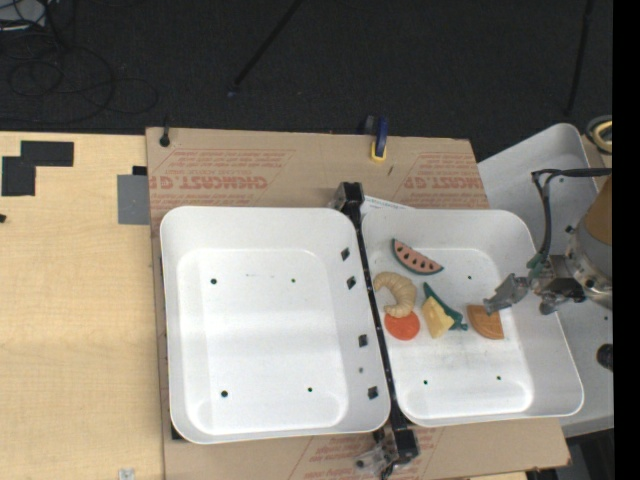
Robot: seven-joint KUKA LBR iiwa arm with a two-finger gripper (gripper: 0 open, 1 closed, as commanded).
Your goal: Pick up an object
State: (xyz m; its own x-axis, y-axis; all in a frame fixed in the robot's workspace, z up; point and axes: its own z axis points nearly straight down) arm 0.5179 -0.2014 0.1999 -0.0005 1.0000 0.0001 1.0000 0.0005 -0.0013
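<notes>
Under both bins point(175, 268), mirrored "CHEMCRAFT"-like cardboard point(215, 180) lettering.

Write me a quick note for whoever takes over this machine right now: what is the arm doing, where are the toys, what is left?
Gripper: low in the right bin, beside the orange-brown wedge; whether it is open or shut can't be seen.
Things, all in the right bin: watermelon slice, curled tan piece, red disc, yellow piece on a green stem.
Done: arm has reached into the bin.
Left: grasp one object and lift it; nothing looks lifted yet.
</notes>
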